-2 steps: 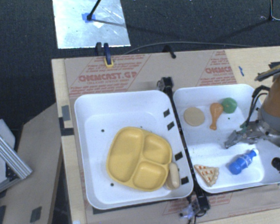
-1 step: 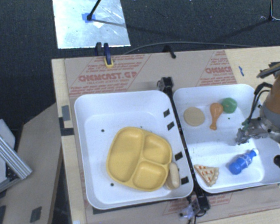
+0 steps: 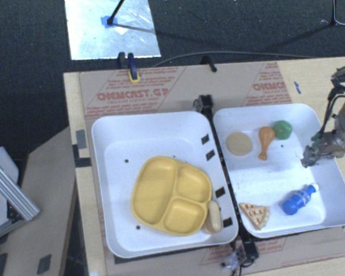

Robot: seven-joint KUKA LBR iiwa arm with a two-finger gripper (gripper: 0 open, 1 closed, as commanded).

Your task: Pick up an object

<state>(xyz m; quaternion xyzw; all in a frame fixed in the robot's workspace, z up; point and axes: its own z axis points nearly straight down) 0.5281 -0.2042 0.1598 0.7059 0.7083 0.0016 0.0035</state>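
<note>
A: Well, from the camera view, where is the hand (image 3: 308, 156) placed?

B: It is seen at the right edge of the right bin (image 3: 336, 167), reached in from the right; it hangs over the rim, above the blue bottle (image 3: 298, 199) and well apart from the other pieces.

A: Is anything held?

B: Nothing can be made out between its tips; whether it is wide or narrow cannot be told, since it is small and dark against the bin wall.

A: What is there to be picked?

B: In the right bin a round beige disc (image 3: 240, 143), an orange drumstick (image 3: 265, 141) and a green ball (image 3: 282, 129) are laid near the far side, the ball just beside the drumstick; a pizza slice (image 3: 256, 214) and the blue bottle are laid near the front; in the left bin (image 3: 113, 188) a yellow divided tray (image 3: 171, 195) is set, with a pale bread roll (image 3: 213, 216) touching its corner.

A: So how far is the task judged to be?

B: At its start, it would seem; every object is lying in a bin, so the descent, the grasp and the lift are all judged left to be done; the bottle is the nearest candidate.
</note>
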